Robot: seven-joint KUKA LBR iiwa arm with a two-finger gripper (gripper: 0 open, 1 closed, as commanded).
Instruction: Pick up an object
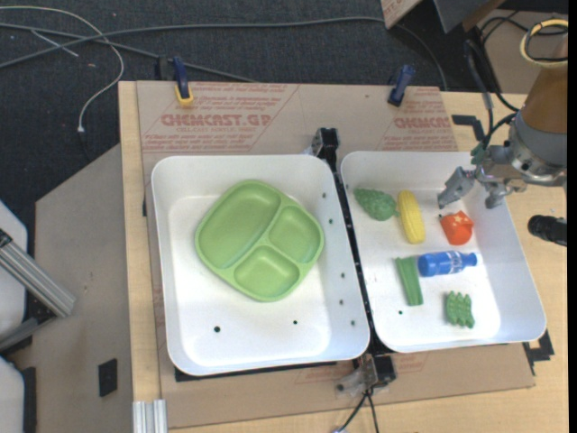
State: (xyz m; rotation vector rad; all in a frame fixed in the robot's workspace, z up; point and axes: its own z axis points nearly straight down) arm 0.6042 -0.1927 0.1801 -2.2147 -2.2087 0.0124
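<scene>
**A:** What do you have on the bench, biggest first?

**B:** You see two white bins side by side. The left bin (171, 332) fills the frame's centre-left and holds a green tray (260, 239) with three compartments, lying flat near the bin's middle. The right bin (514, 318) sits at centre-right.

**A:** And the arm?

**B:** Your arm (545, 106) comes in at the upper right. The gripper (475, 188) hangs over the right bin's upper part, its fingers spread with nothing between them, just above the orange piece (457, 227).

**A:** What could you pick?

**B:** All in the right bin: a blue bottle (445, 262) lying on its side at mid-bin, a yellow corn (411, 216) up and left of it, a green lump (376, 204) beside the corn, a green stick (410, 281) touching the bottle's left end, and a small green ridged piece (459, 309) at the lower right.
</scene>
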